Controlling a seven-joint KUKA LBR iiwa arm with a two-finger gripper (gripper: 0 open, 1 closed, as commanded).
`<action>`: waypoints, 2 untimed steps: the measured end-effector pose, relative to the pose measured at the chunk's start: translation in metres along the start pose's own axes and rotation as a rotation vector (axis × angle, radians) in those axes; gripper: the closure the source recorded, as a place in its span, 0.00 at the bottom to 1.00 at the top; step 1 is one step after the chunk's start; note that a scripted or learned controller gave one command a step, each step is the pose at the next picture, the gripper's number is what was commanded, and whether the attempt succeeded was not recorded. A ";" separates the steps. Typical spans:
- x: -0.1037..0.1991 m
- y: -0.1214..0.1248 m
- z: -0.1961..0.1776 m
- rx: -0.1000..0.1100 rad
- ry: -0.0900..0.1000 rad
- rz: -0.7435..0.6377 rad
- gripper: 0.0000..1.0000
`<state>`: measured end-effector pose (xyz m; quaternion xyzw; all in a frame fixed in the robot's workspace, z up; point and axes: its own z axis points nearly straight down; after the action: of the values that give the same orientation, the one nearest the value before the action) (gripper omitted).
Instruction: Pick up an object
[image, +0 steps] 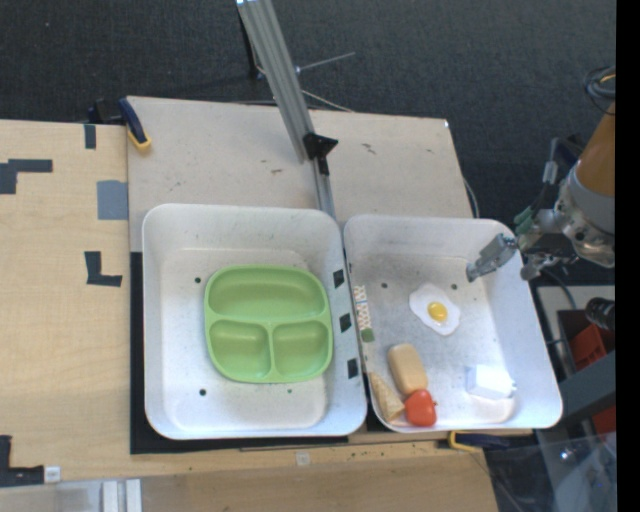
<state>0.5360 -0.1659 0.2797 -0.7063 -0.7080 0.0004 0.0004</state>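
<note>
I have the gripper (492, 257) hovering just above and right of the egg (436, 311), ready to descend; whether it is wide or narrow, I cannot tell. Nothing is held.

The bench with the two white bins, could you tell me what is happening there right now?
The arm's gripper hangs over the upper right part of the right bin, holding nothing. Below it lie a fried egg, a bread roll, a tomato and a white piece. The left bin holds a green divided plate.
</note>
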 end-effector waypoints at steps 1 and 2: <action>0.000 0.000 0.000 0.000 0.000 0.000 0.00; -0.004 -0.001 0.044 0.004 0.000 0.001 0.00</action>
<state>0.5349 -0.1699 0.2357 -0.7067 -0.7075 0.0020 0.0019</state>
